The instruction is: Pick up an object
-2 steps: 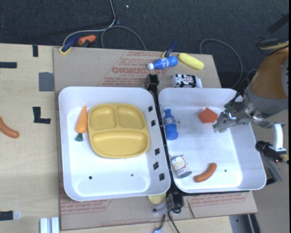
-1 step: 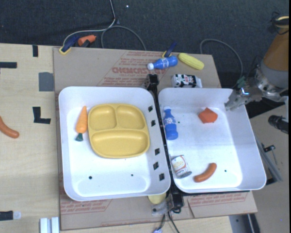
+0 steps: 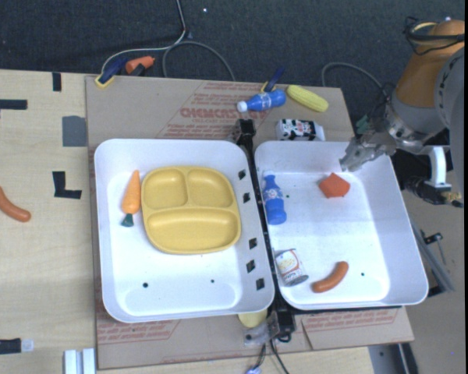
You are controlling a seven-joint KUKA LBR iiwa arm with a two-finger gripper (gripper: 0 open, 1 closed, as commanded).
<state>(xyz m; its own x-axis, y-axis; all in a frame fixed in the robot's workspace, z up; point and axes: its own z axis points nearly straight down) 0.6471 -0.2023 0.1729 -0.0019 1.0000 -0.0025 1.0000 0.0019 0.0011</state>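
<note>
The small brown sausage (image 3: 330, 277) lies far from your gripper (image 3: 357, 156), whose grip you cannot tell; it may knock the orange block (image 3: 335, 185) away.

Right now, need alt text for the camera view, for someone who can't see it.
From the right, the grey arm's gripper hovers over the right bin, near an orange block; that bin also holds a blue bottle, a small can and a sausage. The left bin holds a yellow divided plate and a carrot.
</note>
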